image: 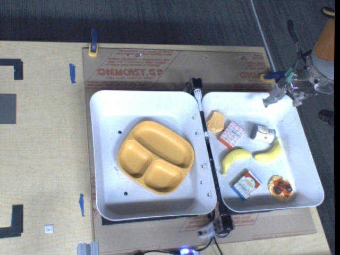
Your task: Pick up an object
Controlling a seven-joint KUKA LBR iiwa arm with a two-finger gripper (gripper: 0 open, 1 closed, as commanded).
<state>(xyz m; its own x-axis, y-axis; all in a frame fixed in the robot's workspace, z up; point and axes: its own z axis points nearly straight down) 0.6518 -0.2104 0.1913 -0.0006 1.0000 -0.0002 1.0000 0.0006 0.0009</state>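
Jaws (277,97) above, apart from can (263,133)

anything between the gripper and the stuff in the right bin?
Nothing visible. The gripper sits over the right bin's far right corner, with bare bin floor between it and the nearest item, the small white and grey container. The two bananas lie beyond that.
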